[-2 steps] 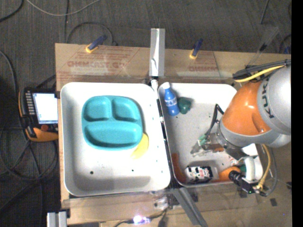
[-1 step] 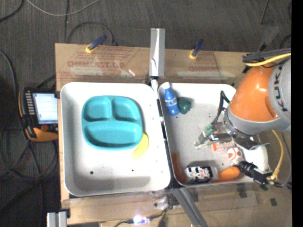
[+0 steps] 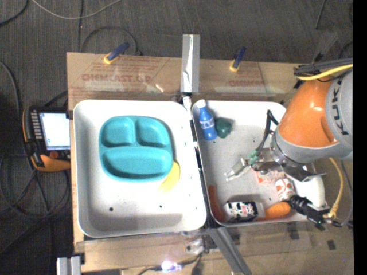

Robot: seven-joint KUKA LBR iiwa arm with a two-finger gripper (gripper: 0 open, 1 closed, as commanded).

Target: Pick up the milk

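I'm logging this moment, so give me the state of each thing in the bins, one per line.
Tray: flat in left bin.
Banana: beside tray, touching it.
Bottle: lying in right bin.
Green thing: beside bottle.
Carton: lying down.
Carrot: lying down.
End effector: low over right bin.

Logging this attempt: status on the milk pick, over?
Gripper low in the right bin. Likely milk, the red-and-white carton, beside it, partly under the arm. Black box and carrot near, not blocking.
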